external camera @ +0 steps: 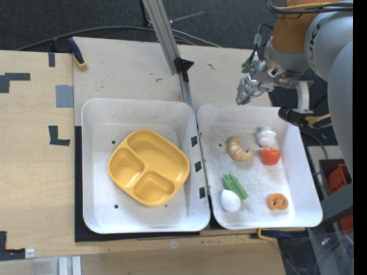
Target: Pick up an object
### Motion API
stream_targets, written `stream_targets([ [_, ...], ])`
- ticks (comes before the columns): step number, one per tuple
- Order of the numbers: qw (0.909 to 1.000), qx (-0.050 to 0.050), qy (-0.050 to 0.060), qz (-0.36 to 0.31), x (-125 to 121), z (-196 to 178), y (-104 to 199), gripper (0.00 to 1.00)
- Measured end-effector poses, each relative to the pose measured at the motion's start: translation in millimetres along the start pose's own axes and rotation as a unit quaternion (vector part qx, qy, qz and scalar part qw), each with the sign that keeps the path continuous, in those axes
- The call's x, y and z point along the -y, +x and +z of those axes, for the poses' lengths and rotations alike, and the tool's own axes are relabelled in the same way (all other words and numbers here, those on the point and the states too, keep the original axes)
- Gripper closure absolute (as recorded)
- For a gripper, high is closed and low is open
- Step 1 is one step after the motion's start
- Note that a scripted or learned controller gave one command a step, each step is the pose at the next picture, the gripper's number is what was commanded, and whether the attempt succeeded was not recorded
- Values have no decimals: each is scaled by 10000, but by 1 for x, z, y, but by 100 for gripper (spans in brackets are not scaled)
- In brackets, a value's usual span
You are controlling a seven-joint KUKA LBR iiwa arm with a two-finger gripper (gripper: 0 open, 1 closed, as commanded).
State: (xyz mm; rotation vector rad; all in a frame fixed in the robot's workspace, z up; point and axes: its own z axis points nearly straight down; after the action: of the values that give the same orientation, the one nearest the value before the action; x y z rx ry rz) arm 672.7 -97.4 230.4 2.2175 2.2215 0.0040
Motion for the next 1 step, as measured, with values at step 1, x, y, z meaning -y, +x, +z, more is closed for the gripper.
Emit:
stream_targets([
  [1,10000,-5,31,-18,7,9,48,100],
])
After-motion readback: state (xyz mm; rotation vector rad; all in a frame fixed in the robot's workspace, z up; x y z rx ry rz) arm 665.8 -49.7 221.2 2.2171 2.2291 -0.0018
